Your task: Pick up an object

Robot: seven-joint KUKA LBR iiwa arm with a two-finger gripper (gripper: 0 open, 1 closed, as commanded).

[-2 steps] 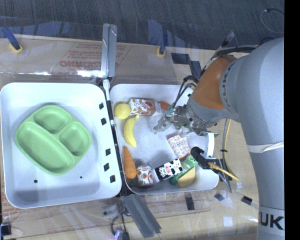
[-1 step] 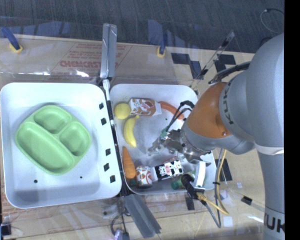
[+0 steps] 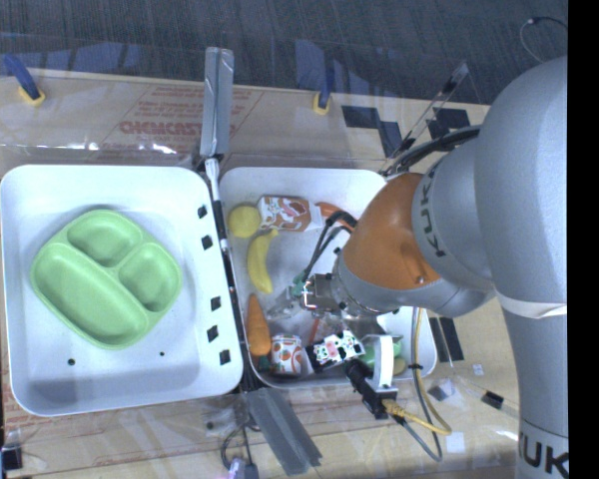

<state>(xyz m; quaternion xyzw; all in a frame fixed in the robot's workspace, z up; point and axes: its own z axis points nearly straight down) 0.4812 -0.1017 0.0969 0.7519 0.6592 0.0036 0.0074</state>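
Currently the gripper [image 3: 314,317] is lowered into the right bin [image 3: 364,183] among a banana [image 3: 260,263], carrot [image 3: 258,329] and lemon [image 3: 244,221]. Its state cannot be determined. No object appears lifted; the pick remains outstanding.

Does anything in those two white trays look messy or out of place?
Nothing looks spilled or broken. The green three-compartment plate sits skewed in the left white bin. In the right white bin, the yellow banana, yellow lemon and orange carrot lie crowded along its left wall.

Arm [image 3: 449,238] over right bin [image 3: 242,183] (toys inside)
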